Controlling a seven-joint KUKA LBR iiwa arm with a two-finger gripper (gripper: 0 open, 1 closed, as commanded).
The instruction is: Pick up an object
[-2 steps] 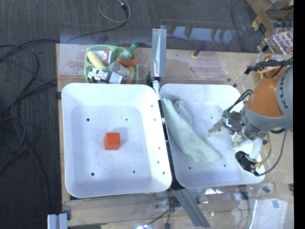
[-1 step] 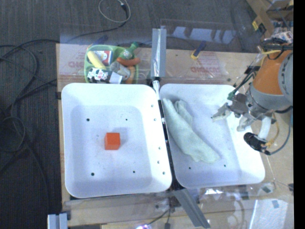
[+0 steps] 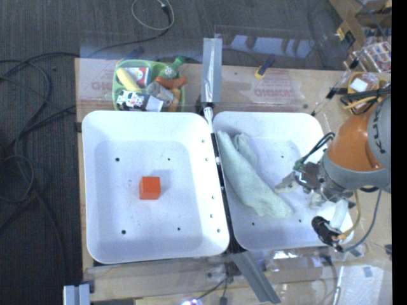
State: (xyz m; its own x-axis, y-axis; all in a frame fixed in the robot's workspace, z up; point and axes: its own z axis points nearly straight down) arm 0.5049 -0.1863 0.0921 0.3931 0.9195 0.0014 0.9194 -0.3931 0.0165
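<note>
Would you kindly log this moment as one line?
gripper: over right bin, at cloth edge | orange cube: left bin, untouched

Robotics laboratory: plywood bench [image 3: 280, 84] bearing two shallow white plastic bins [image 3: 95, 138], loose black cables [image 3: 25, 94] on grey carpet at 9 o'clock.
</note>
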